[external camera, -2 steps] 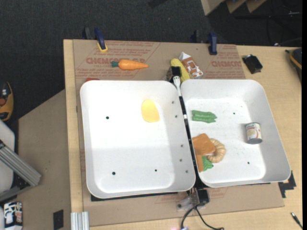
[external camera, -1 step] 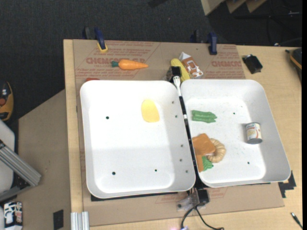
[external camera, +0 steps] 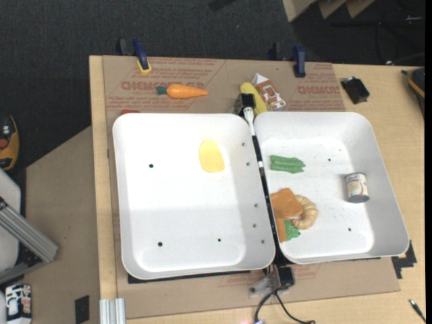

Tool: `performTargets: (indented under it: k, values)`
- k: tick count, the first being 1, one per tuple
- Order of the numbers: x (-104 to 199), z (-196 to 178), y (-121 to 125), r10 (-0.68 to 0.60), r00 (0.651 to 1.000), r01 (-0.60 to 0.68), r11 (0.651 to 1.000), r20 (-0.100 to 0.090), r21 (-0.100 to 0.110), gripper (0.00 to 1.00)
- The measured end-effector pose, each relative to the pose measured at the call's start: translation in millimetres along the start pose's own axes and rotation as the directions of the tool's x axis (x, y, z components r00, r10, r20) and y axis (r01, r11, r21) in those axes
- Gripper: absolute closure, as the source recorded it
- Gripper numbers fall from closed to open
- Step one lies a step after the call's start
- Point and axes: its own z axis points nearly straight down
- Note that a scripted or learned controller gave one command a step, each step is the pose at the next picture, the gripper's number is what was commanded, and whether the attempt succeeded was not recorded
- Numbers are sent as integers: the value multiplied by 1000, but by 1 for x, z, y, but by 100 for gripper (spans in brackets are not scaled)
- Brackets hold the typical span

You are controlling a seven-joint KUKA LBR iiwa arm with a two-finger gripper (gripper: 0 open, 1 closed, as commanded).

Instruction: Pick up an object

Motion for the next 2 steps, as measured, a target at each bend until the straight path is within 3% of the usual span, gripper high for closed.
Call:
performTargets:
  k: [1,2]
  values:
    - [1,0,4,-4,1000,4,1000,2,-2,0]
    - [0,-11,4,-4,1000,4,1000,6,-6,100]
